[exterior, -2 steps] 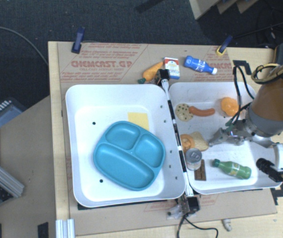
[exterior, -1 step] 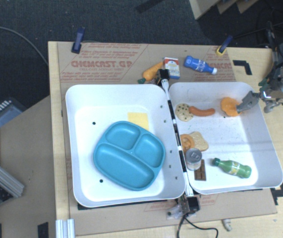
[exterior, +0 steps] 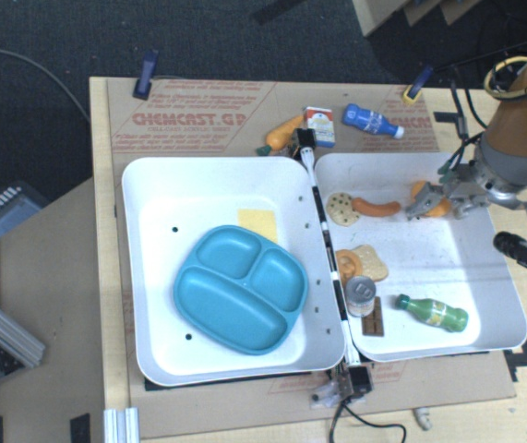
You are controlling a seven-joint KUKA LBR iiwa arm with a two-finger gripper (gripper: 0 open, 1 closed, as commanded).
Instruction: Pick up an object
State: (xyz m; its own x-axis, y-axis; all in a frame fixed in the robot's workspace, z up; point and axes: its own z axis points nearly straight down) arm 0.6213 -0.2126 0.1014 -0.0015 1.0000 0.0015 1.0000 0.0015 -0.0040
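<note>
Several small items lie in the right bin point(exterior: 485, 275); my gripper point(exterior: 443, 199) hovers at its far edge, over a small orange piece point(exterior: 426, 198) beside the sausage point(exterior: 377, 208). I judge that piece light, probably hard plastic and slippery, best pinched across its narrow middle. My arm point(exterior: 512, 137) covers half of it, and I cannot tell the claw's spread.

Bright, even overhead light; white bins point(exterior: 143, 210) nearly blown out. Soft shadows, slight overall blur, dark floor.
</note>
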